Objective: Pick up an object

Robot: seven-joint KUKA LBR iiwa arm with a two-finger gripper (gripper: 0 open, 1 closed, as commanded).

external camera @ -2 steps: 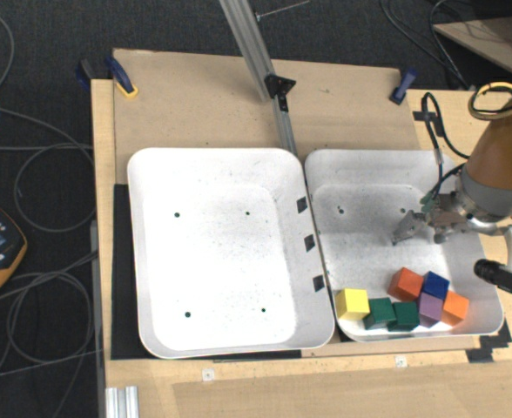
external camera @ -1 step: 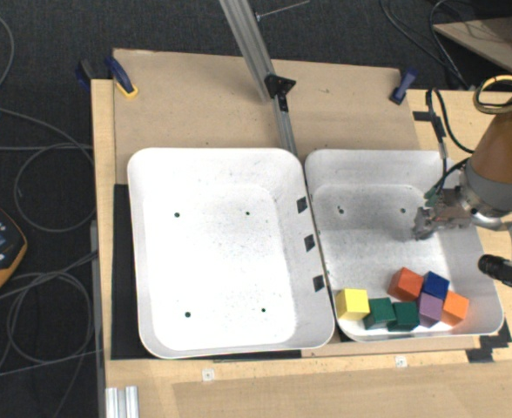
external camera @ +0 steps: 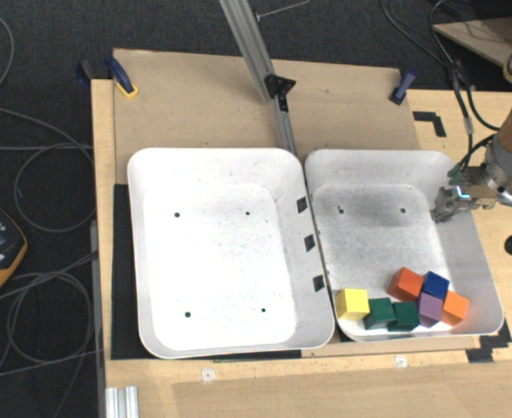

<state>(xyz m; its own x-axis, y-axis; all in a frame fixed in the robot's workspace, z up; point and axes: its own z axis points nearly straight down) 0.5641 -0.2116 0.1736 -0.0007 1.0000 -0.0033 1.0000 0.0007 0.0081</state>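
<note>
Coloured blocks (external camera: 406,300) are packed touching along the near edge of the right bin (external camera: 373,225). Farther back, the claw (external camera: 448,203) is seen over that bin's right rim, nothing visibly held; its spread cannot be told. A crowded block could be nudged rather than gripped.

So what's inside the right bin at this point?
Inside the right bin, blocks cluster at the near edge: yellow, green, orange, blue, purple. Anything beneath them is covered.

coloured blocks (external camera: 406,301) clustered, right bin's (external camera: 465,233) near edge
</note>
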